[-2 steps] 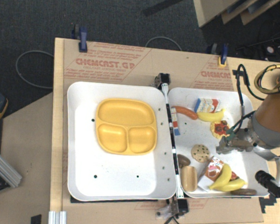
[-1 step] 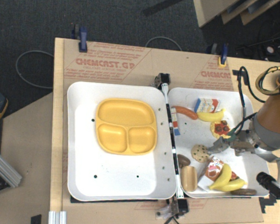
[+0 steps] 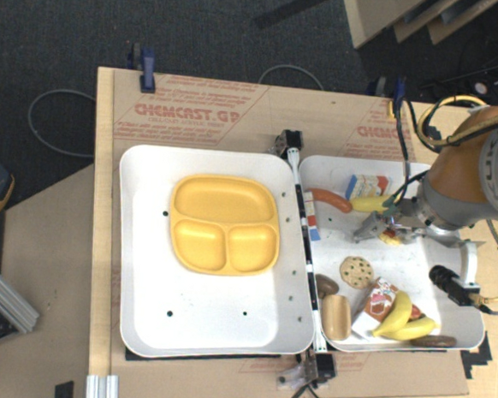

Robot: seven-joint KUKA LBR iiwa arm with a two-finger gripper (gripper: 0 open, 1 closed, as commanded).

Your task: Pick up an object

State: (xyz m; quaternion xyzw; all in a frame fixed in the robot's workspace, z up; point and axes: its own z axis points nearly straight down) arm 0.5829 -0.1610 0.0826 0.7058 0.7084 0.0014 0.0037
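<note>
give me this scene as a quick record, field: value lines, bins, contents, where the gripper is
left bin: holds a yellow divided plate
right bin: hot dog, cookie, bananas, bread piece, other small toy foods
arm: reaches in from the right, above the right bin
gripper: low over the right bin's upper middle
grasp: cannot tell

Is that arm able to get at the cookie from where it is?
Probably yes. The cookie lies flat on bare bin floor in the right bin, nothing on top of it, and the gripper is just above it in the view.
</note>
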